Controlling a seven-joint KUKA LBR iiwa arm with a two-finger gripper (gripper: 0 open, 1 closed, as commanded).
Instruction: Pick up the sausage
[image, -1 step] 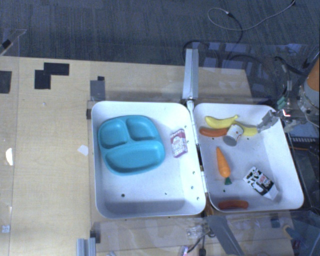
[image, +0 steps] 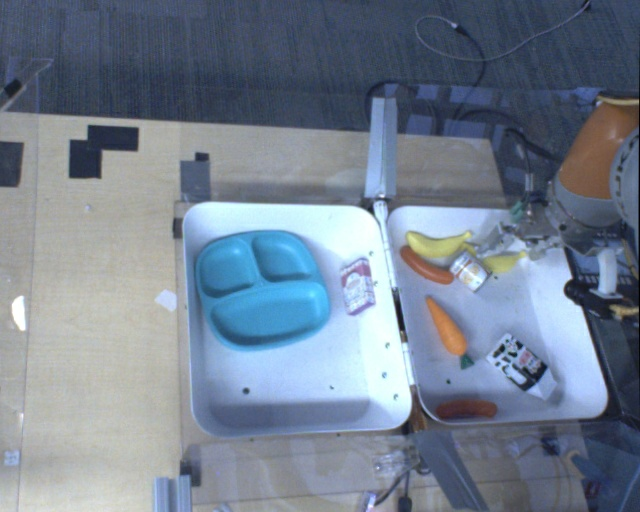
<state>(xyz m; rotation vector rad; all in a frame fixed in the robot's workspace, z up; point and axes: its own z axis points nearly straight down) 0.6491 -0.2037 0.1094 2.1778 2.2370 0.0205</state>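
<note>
Gripper (image: 515, 232) over right bin (image: 580, 330) far edge; grip state indeterminable (blurred). Banana (image: 440, 243), sausage (image: 425, 266) just left. Pale wood bench (image: 100, 300), dark carpet beyond.

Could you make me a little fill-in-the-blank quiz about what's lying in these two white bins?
1. The blue divided plate lies in the ____ bin as the camera sees it.
2. The carrot is coloured ____.
3. The sausage lies along the right bin's ____ edge, the one closest to the camera.
4. The small red packet shares its bin with the blue ____.

Missing words: left; orange; near; plate
</note>
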